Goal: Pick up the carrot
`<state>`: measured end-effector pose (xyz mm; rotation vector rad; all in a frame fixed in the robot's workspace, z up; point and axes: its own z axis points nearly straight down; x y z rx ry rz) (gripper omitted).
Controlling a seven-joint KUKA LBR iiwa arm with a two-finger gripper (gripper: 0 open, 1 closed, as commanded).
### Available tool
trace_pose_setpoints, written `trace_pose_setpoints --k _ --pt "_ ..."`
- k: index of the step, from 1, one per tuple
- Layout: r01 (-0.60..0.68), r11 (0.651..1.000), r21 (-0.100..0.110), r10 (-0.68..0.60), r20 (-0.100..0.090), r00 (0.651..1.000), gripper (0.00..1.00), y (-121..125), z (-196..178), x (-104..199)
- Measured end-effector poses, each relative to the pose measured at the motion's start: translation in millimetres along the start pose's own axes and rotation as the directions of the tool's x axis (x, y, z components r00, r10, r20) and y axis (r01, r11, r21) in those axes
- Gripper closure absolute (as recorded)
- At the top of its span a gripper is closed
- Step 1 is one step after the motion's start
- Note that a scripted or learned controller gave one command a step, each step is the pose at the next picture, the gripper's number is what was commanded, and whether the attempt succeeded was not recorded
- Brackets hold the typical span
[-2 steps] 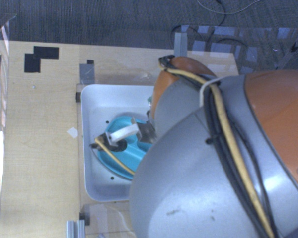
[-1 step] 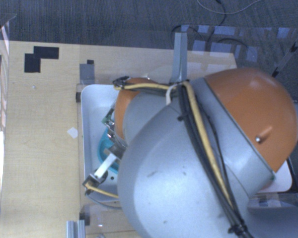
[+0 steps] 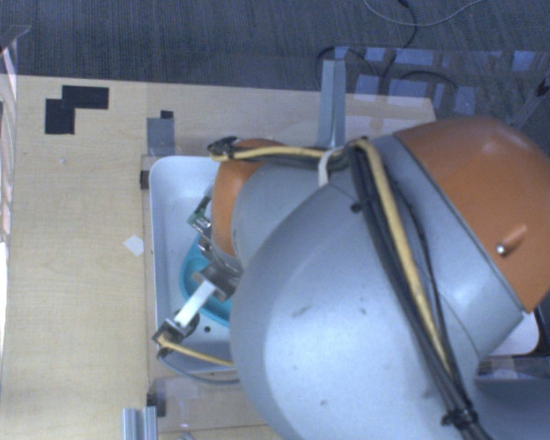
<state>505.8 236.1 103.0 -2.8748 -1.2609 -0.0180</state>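
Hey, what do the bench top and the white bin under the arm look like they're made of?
Bench top: looks like pale wood or wood laminate, matte, with faint grain. White bin: probably moulded plastic, smooth with a slight sheen and rounded corners, though coated metal can't be ruled out.

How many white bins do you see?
1. A white bin sits left of the big grey arm, with something blue inside it. The arm covers a lot of the bench, so another bin may be hidden under it.
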Motion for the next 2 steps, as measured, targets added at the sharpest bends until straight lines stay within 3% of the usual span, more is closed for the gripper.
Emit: trace_pose_setpoints --k 1,2 --pt "-0.585 0.811 -0.003 0.585 0.009 0.811 1.00 -13 -12 -14" --pt "-0.585 0.811 -0.001 0.585 0.006 0.811 1.00 -11 -23 -13"
